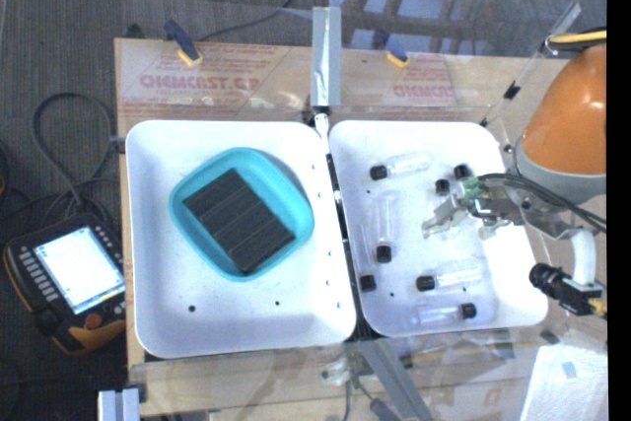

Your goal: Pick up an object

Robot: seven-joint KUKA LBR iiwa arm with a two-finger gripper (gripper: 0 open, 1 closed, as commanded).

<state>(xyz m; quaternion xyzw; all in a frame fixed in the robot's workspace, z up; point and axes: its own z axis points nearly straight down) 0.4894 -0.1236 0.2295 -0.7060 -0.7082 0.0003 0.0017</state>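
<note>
Gripper [444, 215] low in right bin [503, 303] among clear black-capped tubes [399, 167]; fingers apart or together, cannot tell. Teal dish [197, 192] in left bin [158, 311].

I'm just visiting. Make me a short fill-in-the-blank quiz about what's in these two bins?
1. The blue bowl sits in the ____ bin.
2. Inside the bowl lies a flat ____ slab.
3. The clear tubes have ____ caps.
4. The gripper hovers over the ____ bin.

Missing words: left; black; black; right

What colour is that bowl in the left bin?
Turquoise bowl, holding a black ribbed pad; the camera view shows it.
</note>
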